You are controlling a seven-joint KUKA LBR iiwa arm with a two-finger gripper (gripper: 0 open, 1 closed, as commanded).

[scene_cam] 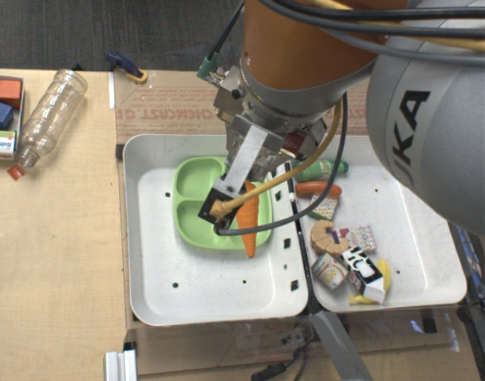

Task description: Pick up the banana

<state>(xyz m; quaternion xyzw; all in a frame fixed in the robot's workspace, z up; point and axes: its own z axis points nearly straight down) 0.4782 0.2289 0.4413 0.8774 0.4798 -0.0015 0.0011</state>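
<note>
A grey arm with an orange band (321, 30) hangs over the back of both bins. The left shallow white bin (155, 276) holds a green divided plastic plate (196, 189) with an orange carrot (248, 232) on its right side. In the right white bin (425, 236), a yellow banana (382, 278) pokes out from under a small white-and-black carton (361, 267).

site: robot lab | KUKA arm (421, 109) | white bins (186, 286) | wooden bench (51, 252)

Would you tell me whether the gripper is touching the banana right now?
Apart. The camera view shows the gripper over the green plate in the left bin, while the banana lies in the right bin.
</note>
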